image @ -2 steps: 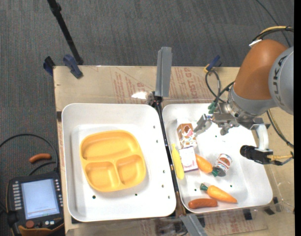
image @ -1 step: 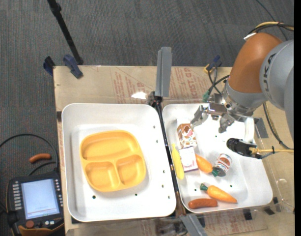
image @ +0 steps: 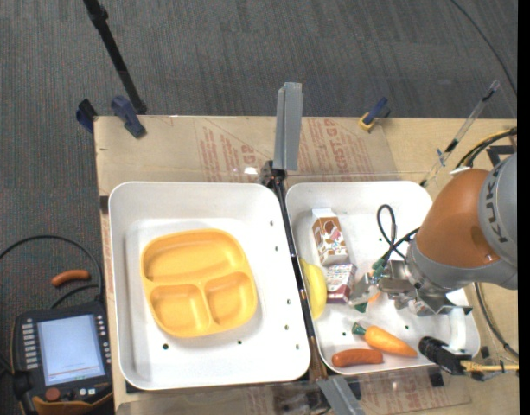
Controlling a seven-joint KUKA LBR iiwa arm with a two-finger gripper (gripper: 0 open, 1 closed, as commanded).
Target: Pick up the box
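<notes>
The box [image: 330, 238] is a small brown and white carton lying in the upper left part of the right bin [image: 420, 199]. Just below it lies a smaller red and white packet [image: 340, 282]. My gripper [image: 368, 289] hangs low in the middle of the right bin, right beside that packet and below and to the right of the box. Nothing shows between the gripper and the box; they are apart.
A yellow banana [image: 315, 289] lies along the right bin's left wall. An orange carrot [image: 386, 340] and a red sausage [image: 357, 357] lie near its front edge. The left bin [image: 126, 232] holds a yellow divided tray [image: 200, 281]. A black cable [image: 385, 223] loops above the gripper.
</notes>
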